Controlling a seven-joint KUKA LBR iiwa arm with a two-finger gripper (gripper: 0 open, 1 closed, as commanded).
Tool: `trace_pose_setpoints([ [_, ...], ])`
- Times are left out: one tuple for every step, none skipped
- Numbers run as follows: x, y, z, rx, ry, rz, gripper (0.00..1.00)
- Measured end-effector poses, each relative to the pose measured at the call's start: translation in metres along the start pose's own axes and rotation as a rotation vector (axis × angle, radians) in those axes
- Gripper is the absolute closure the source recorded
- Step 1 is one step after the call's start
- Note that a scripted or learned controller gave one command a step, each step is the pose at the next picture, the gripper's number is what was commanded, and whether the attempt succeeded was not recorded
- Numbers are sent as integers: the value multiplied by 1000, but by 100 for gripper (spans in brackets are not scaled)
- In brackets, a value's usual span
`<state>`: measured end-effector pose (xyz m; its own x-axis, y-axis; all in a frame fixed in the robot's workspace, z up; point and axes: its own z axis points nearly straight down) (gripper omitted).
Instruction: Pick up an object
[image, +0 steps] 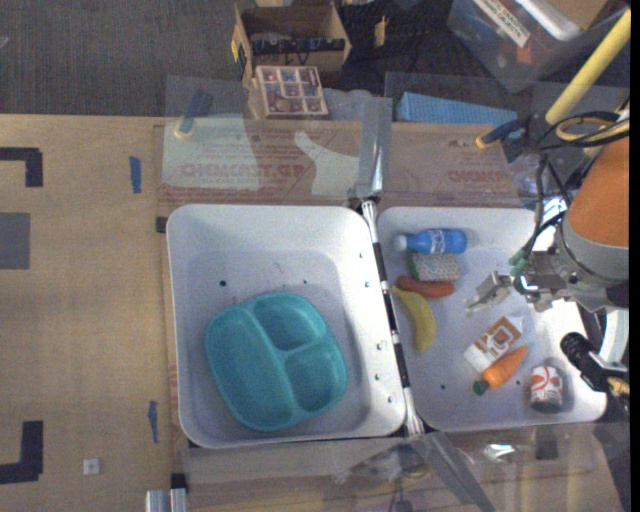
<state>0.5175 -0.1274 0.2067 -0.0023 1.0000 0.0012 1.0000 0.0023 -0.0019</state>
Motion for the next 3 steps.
trace_pose_setpoints([
  [-63, -37, 120, -7, -3, -131, 0],
  [-64, -35, 108, -15, -5, -129, 100],
  [-13, -15, 3, -3, -2, 83, 100],
])
